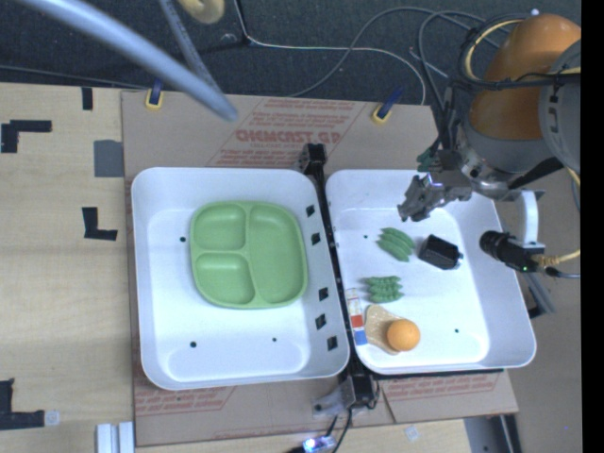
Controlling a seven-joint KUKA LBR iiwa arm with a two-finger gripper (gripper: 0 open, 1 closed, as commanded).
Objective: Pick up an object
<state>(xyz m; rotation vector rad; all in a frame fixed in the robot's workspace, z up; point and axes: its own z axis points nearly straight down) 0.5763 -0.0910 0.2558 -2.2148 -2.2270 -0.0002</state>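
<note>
The claw (418, 200) is seen above the top part of the right bin (491, 347). Whether it is open or shut cannot be told. Nothing is seen held in it. Just below it, a green toy (397, 243), a black block (440, 252), another green toy (383, 288) and an orange ball (403, 335) are laid in that bin. A green plate (249, 255) is set in the left bin (160, 347).

A pale green three-compartment plastic plate (249, 254) lies in the plain white left bin (156, 253). The white right bin (500, 333) holds two dark green ridged pieces (396, 243), a black block (440, 252) and an orange ball (403, 335).
</note>
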